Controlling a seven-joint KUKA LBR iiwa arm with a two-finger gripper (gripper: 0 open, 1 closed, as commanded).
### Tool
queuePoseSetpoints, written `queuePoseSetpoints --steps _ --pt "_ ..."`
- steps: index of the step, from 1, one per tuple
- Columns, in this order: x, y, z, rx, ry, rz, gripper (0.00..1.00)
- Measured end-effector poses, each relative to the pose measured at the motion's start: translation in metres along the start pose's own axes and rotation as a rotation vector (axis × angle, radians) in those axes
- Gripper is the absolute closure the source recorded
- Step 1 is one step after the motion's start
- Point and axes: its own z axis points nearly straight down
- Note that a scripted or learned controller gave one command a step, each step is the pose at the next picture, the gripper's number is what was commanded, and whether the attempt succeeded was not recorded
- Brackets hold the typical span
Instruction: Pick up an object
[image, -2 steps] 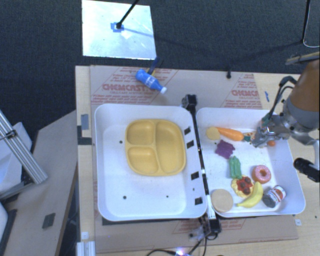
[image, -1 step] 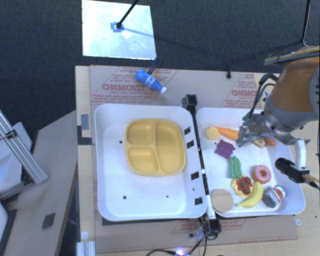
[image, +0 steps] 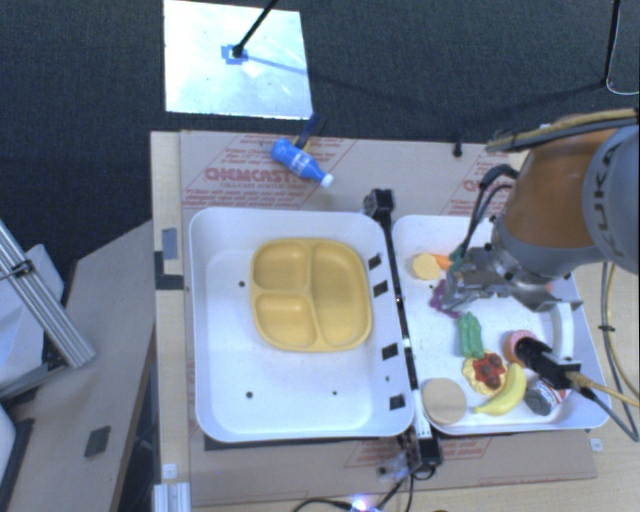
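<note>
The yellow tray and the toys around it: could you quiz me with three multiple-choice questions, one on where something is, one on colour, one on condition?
1. Where does the yellow divided tray lie?
A. left bin
B. right bin
C. on the bench outside the bins
2. What colour is the bottle behind the bins?
A. red
B. blue
C. green
3. How does that bottle stand?
A. upright
B. on its side
C. upside down in a bin

Answers: 1 A, it sits within the left bin. 2 B, its body is blue with a white cap. 3 B, it lies flat on the bench board.
</note>
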Motion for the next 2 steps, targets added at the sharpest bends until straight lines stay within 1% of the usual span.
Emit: queuePoseSetpoints --steps 1,2 --pt "0.0365 -0.0020 -0.0062 -0.004 -0.001 0.000 1.00" --pt "0.0320 -0.0033 -0.0144 -0.004 -0.002 0.006 1.00"
